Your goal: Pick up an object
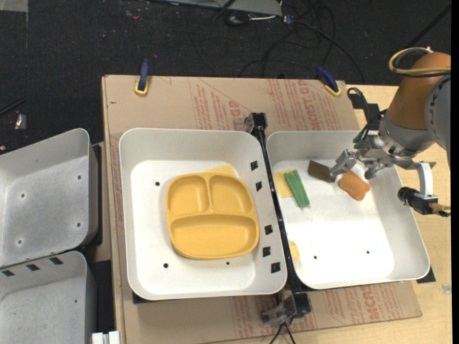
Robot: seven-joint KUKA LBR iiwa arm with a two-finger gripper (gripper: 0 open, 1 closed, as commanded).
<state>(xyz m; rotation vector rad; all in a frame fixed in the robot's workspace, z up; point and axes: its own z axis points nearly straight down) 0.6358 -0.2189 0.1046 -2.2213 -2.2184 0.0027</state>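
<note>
A cardboard-topped bench (186,99) bears two white bins (143,149) side by side.

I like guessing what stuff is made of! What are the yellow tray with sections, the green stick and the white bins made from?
The yellow tray looks like molded plastic: one even color, rounded dividers, a soft sheen. The green stick is probably plastic or foam; it is flat and matte, but too small to be sure. The white bins look like smooth, hard plastic or painted metal, with thin curved rims.

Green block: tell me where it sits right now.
The green block lies in the right bin, near its left wall, beside a yellow piece and left of the brown block and the gripper.
</note>
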